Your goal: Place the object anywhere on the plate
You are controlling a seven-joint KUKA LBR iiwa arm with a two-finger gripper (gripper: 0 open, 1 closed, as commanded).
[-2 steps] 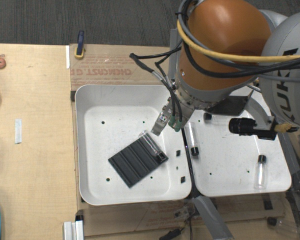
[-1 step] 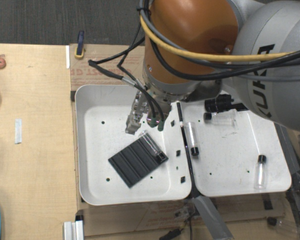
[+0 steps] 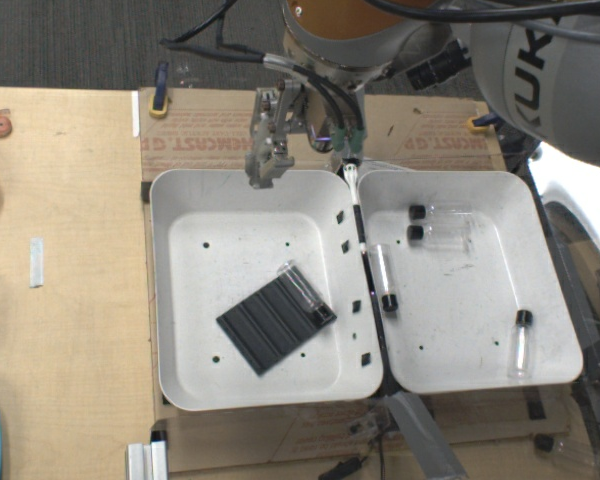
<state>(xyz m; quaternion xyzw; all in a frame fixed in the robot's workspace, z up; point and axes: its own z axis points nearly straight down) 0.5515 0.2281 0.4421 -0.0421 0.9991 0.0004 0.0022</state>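
Lying in the left bin (image 3: 180, 268), a clear vial w/ black cap (image 3: 305, 295) rests across the upper right edge of the black ribbed plate (image 3: 265, 323), cap end just past the plate's corner. Gripper (image 3: 267, 173) hangs over that bin's back rim, well apart from vial, nothing between its fingers; can't tell if they're spread or pressed together. Right bin (image 3: 460, 358) holds more capped vials: two near the back (image 3: 440, 226), one by the divider (image 3: 383, 280), one at the right wall (image 3: 521, 343).
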